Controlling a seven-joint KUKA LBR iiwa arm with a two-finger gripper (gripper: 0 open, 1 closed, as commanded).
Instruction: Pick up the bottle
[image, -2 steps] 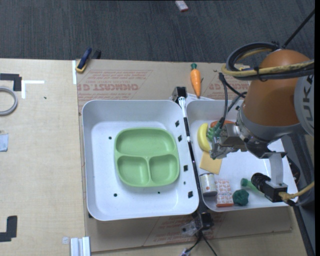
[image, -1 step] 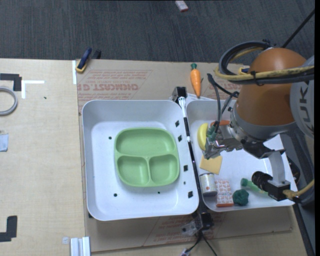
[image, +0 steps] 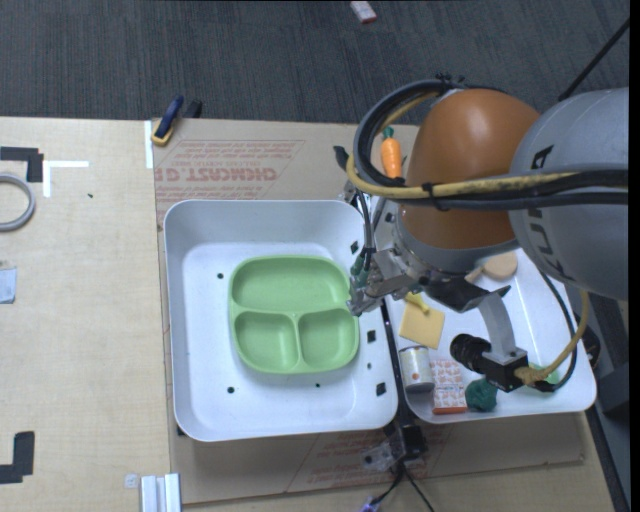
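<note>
In the two white bins (image: 190, 330): one green divided plate (image: 293, 314), one bottle (image: 415, 366); pincer (image: 362, 285) state unclear

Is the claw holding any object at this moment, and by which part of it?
It cannot be told. The arm covers the claw above the right bin, so no hold is visible.

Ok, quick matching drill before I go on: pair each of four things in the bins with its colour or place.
Things:
1. divided plate
2. cheese slice
3. carrot
4. small can

Descriptions:
A. orange, by the hoses at the far edge of the right bin
B. pale green, in the left bin
C. metallic, lying at the near left of the right bin
D. yellow, in the right bin under the arm

Pairs: 1-B, 2-D, 3-A, 4-C
</note>
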